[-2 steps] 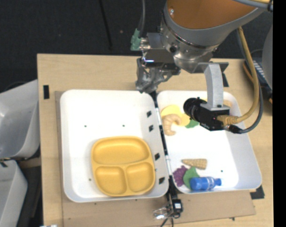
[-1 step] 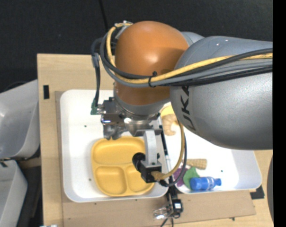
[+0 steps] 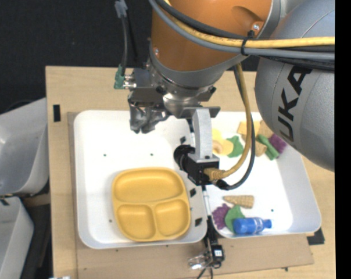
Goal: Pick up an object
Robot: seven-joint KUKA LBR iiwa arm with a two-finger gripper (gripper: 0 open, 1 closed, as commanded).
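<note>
A: How many bins do you count on the worktop (image 3: 59,86)?

B: Two white ones, side by side. The left bin (image 3: 85,173) holds one thing, a yellow divided tray (image 3: 151,203) with three compartments, lying flat toward the near edge.

A: And the right bin (image 3: 292,202)?

B: More crowded. Near the front there is one blue bottle (image 3: 251,225) lying on its side, with a purple grape bunch (image 3: 222,215) touching it on the left and one tan cone-shaped piece (image 3: 239,200) just behind. Toward the back sits a cluster of small toy foods (image 3: 236,144), yellow, green and purple; they overlap, so I cannot count them surely.

A: Where is the arm (image 3: 210,28)?

B: It comes in from the right, orange band uppermost, and hangs over the back of the bins near the divider. The pincer (image 3: 145,121) is above the back of the left bin, well apart from the tray.

A: Wide, narrow, holding something?

B: I cannot tell; it is dark and foreshortened from here.
</note>
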